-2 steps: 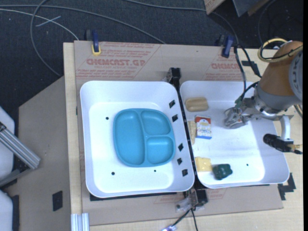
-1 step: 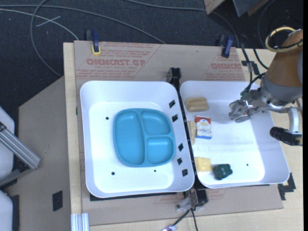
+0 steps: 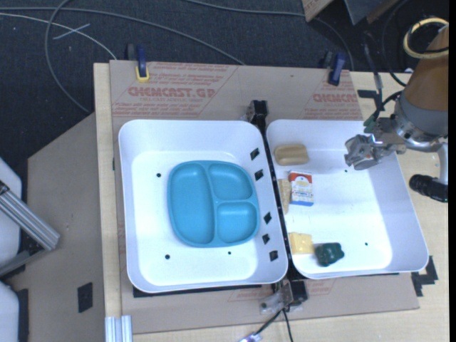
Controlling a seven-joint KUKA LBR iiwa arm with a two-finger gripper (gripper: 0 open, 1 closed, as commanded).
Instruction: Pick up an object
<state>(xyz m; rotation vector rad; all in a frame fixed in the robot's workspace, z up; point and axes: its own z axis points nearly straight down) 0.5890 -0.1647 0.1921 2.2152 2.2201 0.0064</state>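
My gripper (image 3: 358,155) hangs over the far right part of the right bin (image 3: 385,212), with nothing seen between its fingers. In that bin lie a tan oval block (image 3: 291,154) at the far left, a small red, white and blue box (image 3: 302,189) below it, a pale yellow piece (image 3: 284,191) beside the box, a yellow block (image 3: 300,243) near the front, and a dark green lump (image 3: 328,254) next to it. All of them lie to the left of and below the gripper.
The left bin (image 3: 139,191) holds a blue divided plate (image 3: 213,202). A black divider with clips (image 3: 265,191) runs between the bins. Clamps (image 3: 142,66) sit at the bench's far edge. The right half of the right bin is bare white floor.
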